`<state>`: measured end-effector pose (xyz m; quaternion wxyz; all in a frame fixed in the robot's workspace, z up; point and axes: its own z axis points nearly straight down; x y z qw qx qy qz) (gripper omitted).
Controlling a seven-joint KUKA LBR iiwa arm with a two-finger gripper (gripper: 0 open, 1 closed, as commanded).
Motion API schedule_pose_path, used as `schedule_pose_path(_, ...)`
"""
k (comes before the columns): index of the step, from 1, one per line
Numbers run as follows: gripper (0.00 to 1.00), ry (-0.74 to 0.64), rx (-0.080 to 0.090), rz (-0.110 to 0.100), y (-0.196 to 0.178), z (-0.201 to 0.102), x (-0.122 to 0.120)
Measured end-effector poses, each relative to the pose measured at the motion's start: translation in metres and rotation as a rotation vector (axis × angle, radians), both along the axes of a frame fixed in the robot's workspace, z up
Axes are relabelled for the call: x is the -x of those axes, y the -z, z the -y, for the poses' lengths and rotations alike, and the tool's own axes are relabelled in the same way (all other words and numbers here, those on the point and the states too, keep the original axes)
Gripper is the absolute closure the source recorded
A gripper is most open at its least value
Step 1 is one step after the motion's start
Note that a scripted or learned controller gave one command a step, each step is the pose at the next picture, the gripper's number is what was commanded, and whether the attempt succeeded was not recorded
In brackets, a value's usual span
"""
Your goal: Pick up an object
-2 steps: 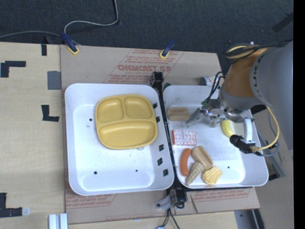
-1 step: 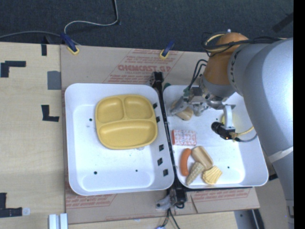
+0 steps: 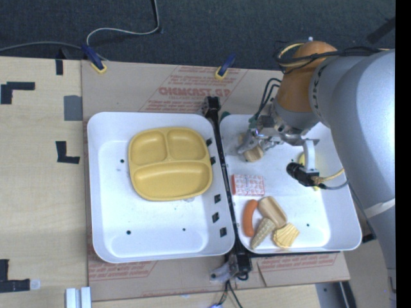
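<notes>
While the arm (image 3: 359,108) reaches in from the right over the right-hand bin (image 3: 334,233), its gripper (image 3: 255,147) sits low in the upper left part of that bin, close to the divider between the two bins. A small tan object (image 3: 253,153) appears directly at the fingertips, but the view is too coarse to establish whether it is pinched between them or merely lying beneath, and whether the jaws are spread or closed cannot be told. The other candidates lie nearer the front of the same bin: a small red patterned tile (image 3: 247,185), an orange carrot-like piece (image 3: 249,217), a tan bread-shaped piece (image 3: 272,210), a cone-shaped item (image 3: 261,232) and a yellow ridged piece (image 3: 286,235), clustered and in part touching. The left-hand bin (image 3: 106,191) carries a yellow divided tray (image 3: 171,162). By my assessment, the task stands at the grasp stage on the tan object. The next move calls for a firm closure confirmed before a straight lift, with clearance from the divider and bin wall.
</notes>
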<state>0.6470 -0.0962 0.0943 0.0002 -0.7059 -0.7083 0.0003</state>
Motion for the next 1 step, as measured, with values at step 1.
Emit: schedule_pose_path(1, 1.00, 0.001, -0.001, -0.001, -0.0898, -0.0601, 0.0935)
